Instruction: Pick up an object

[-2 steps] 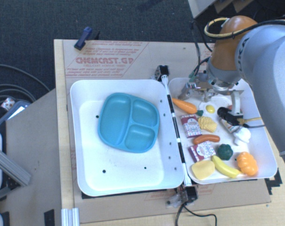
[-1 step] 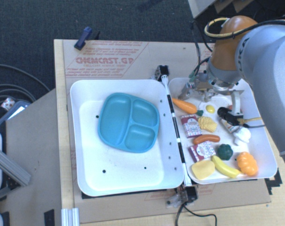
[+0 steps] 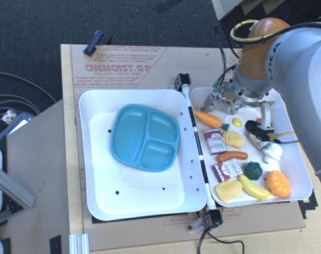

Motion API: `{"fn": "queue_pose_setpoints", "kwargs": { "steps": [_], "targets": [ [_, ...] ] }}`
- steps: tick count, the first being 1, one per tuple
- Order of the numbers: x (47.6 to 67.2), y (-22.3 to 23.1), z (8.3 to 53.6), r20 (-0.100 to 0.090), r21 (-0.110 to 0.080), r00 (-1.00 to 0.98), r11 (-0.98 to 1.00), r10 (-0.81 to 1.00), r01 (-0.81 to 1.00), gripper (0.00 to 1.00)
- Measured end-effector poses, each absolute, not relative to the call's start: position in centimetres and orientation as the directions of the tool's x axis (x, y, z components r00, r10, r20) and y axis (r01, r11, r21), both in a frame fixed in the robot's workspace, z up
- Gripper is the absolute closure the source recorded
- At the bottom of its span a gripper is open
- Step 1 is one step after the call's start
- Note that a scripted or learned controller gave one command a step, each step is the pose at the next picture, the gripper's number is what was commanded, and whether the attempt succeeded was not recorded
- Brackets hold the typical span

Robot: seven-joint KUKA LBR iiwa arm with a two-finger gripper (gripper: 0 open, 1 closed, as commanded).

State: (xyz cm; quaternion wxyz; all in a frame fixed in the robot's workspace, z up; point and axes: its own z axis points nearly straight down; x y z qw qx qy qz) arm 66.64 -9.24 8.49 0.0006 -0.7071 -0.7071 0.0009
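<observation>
Holding one blue tray (image 3: 144, 137), left bin (image 3: 97, 194); right bin (image 3: 301, 187), two packets (image 3: 215, 141).

Blue clip (image 3: 93, 42) on brown board's (image 3: 123, 67) far-left corner; grey cables (image 3: 23, 89) left.

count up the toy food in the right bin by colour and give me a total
Orange: 3, the carrot, the sausage and the pumpkin
Yellow: 4, the corn, the banana, the cheese wedge and the small yellow ball
Red and white: 2 packets
Green: 1, the broccoli
White: 1, the white piece
Total: 11
</observation>
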Motion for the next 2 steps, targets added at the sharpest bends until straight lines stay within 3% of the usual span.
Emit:
{"fn": "queue_pose_setpoints", "kwargs": {
  "steps": [2],
  "targets": [
    [66.64, -9.33, 8.49, -0.001, -0.002, 0.0, 0.0, 1.0, 1.0, 0.0]
  ]
}}
